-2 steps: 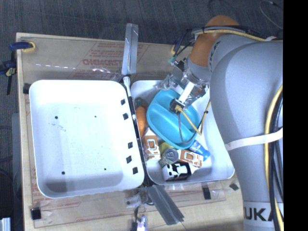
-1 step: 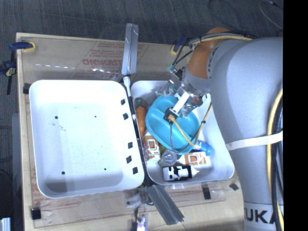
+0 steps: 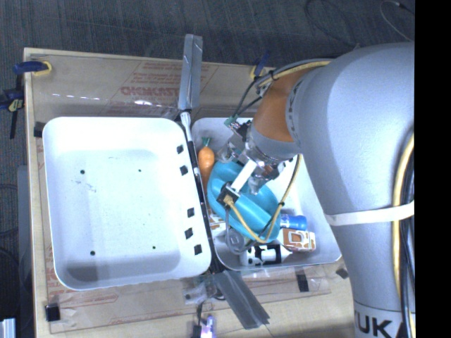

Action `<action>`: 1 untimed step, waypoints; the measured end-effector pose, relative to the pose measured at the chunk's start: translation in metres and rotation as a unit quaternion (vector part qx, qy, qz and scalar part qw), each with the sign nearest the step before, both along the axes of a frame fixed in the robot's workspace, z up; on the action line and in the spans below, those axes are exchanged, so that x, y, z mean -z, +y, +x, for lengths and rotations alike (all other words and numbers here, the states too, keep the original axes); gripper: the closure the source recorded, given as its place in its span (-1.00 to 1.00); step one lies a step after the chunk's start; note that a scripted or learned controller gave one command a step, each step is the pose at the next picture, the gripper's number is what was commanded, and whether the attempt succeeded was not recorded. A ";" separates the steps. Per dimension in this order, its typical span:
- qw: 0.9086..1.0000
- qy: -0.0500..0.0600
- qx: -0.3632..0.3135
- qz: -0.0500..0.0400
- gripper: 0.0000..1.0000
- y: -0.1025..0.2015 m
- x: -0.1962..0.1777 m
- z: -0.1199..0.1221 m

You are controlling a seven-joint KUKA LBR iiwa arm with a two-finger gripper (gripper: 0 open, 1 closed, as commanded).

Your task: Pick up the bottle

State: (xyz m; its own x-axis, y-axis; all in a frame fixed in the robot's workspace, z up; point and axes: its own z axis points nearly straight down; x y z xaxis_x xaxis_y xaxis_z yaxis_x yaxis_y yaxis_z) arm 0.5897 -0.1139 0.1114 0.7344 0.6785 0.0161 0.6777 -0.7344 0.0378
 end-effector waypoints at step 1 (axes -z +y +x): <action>0.998 -0.004 0.062 0.003 -1.00 -0.006 0.003 -0.022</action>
